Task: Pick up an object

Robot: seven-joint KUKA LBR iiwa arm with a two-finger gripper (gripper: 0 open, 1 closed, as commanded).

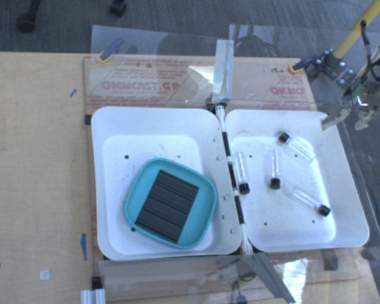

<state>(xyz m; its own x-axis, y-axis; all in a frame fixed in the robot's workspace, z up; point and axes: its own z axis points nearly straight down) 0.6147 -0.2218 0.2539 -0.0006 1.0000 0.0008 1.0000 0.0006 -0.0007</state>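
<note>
Vials (274,168) in right bin (348,227); teal tray (171,202) left.

**What the arm looked like on my feed**

From my remote seat, the gripper (348,113) end was a pale grey metal cluster, pretty blurry. A yellow tube (366,19) ran slantwise above it, with thin dark cables (367,46) looped alongside. I spotted a blue fitting (315,62) too. Couldn't make out screws or markings.
</note>
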